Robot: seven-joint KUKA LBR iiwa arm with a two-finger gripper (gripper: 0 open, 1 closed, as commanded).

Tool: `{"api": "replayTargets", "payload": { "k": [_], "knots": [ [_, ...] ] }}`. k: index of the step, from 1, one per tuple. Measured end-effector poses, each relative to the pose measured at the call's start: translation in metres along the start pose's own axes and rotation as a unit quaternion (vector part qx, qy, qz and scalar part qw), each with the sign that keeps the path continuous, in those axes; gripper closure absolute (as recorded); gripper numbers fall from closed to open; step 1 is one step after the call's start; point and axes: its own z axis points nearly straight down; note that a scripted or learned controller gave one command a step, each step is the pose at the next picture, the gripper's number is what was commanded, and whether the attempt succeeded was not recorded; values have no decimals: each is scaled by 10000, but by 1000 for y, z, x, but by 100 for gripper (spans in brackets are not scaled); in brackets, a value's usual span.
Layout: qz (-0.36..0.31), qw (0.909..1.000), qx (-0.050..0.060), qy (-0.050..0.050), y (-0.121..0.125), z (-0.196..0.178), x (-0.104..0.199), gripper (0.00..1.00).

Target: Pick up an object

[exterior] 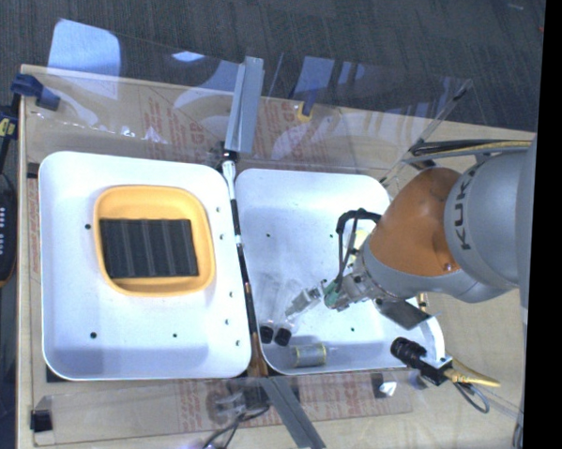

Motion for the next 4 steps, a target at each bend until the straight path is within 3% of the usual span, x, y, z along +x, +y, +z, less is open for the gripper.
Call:
{"api": "replayTargets", "payload": {
  "k": [1, 2, 3, 4],
  "knots": [
    [-246, 9997, -13, -13, 105, 33, -39, 0],
    [-268, 9996, -13, -11, 106, 23, -38, 100],
    [-91, 10000, -29, -22, 154, -15, -72, 100],
    [-627, 9980, -33, -34, 145, -218, -95, 100]
  ]
}}
